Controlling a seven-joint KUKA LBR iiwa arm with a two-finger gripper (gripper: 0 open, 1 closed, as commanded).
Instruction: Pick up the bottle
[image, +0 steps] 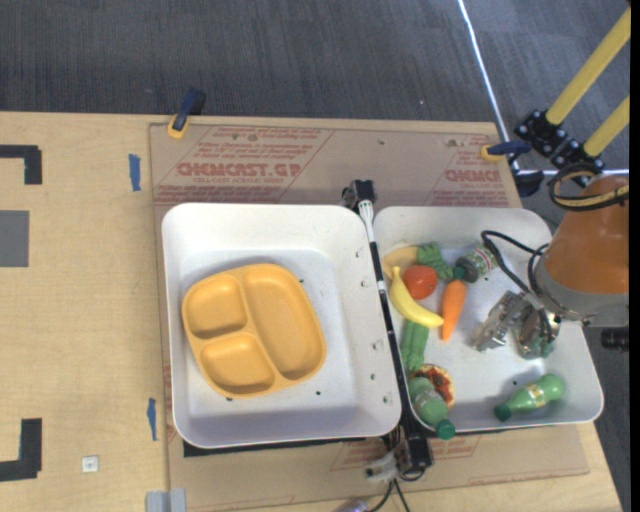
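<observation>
A green bottle (530, 397) with a yellow label lies on its side in the near right corner of the right bin (585, 375). A second green bottle (433, 407), with a red label, lies along that bin's near left edge. My gripper (513, 330) hangs over the right-middle of this bin, a little above and behind the yellow-labelled bottle and apart from it. Its metal fingers (492, 328) stand open with bare bin floor between them. A small green piece (540, 346) peeks out under the gripper's right side.
The right bin also holds a banana (410, 303), a tomato (420, 282), a carrot (452, 307), a green vegetable (413, 345) and a small can-like item (474, 265). A yellow divided plate (253, 328) lies in the left bin (200, 230). A black cable (510, 245) loops near the arm.
</observation>
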